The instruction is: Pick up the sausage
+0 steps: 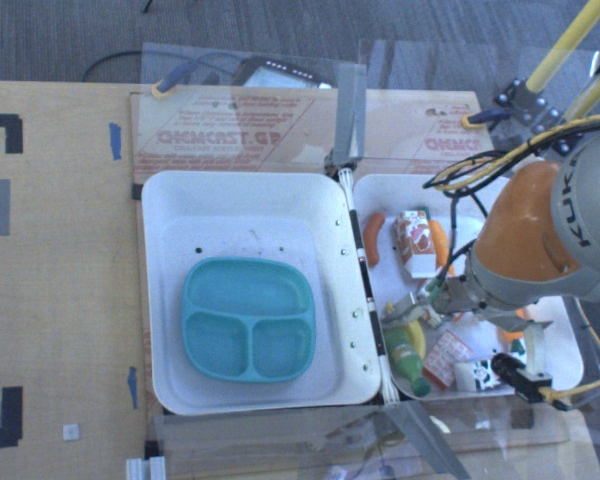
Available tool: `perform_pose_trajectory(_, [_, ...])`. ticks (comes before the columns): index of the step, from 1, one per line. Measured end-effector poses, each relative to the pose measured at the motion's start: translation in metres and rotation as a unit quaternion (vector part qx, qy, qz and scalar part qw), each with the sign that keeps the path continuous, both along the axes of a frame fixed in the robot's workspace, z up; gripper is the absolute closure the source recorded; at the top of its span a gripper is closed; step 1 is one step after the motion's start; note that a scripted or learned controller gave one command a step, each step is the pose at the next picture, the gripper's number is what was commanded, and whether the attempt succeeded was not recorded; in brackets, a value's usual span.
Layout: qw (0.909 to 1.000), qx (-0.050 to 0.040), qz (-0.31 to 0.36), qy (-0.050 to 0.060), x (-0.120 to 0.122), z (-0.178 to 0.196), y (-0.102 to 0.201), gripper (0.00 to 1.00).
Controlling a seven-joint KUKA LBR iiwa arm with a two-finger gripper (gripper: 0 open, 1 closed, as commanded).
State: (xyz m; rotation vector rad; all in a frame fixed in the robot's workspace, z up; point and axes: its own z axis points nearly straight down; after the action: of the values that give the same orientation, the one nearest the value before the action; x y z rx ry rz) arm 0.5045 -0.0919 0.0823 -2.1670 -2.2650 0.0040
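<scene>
Orange-red against white plastic, the sausage (373,238) lies lengthwise by the right bin's (570,368) left wall, up and left of the fingers (427,303), apart from them with bare floor between. The fingers point low into that bin, and how far they are parted cannot be made out; nothing is seen held. Just below them crowd a green bottle (408,360) and a yellow item (404,330); a red-and-white packet (416,243) lies above. Left of the dividing rims, the left bin (240,193) holds a teal tray (248,319) with open floor around it.
</scene>
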Motion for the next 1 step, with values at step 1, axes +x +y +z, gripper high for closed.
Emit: perform_pose_trajectory(1, [0.9956,-0.0005,0.093,-0.002,0.0432,0.0076,-0.0441,0.00])
